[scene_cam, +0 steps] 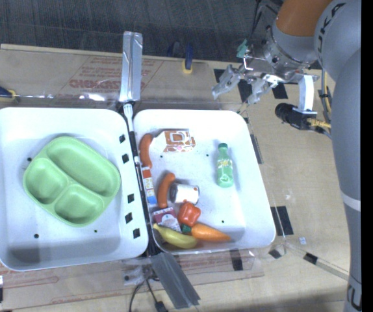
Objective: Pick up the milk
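The milk (178, 140) is a small white carton with orange print, lying flat near the back of the right bin (255, 194). My gripper (240, 88) hangs above the bench just past that bin's far right corner, up and to the right of the milk and well apart from it. Its two fingers are spread open with nothing between them.
The right bin also holds a green bottle (224, 165), two sausages (145, 149), a white can (186, 192), a red pepper (188, 213), a carrot (207, 233) and a banana (175, 238). A green divided plate (71, 179) lies in the left bin (4, 239).
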